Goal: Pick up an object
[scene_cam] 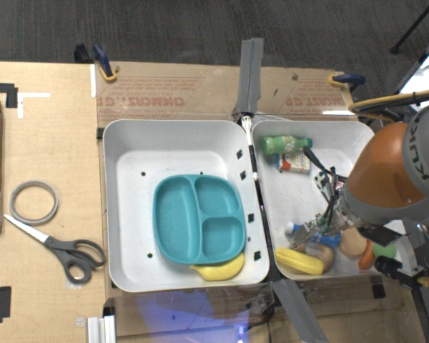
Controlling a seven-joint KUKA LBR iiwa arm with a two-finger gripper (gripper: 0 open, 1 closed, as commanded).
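Note:
The arm with its orange band [386, 166] reaches into the right bin [272, 191] from the right. My gripper [320, 225] is low among a cluster of small objects near the bin's front. Below it lie a corn cob [298, 261], a blue piece [322, 239] and a tan rounded object [353, 244]. An orange-red item [366, 254] and a green item [385, 251] sit at the right. At the back of this bin lies a green bottle [284, 145] beside a red-and-white item [294, 164].
The left bin [129, 191] holds a teal divided plate [199, 219] and a yellow banana [220, 268] at its front edge. On the bench to the left lie scissors [61, 249] and a tape roll [33, 201]. A grey divider strip [251, 77] stands behind the bins.

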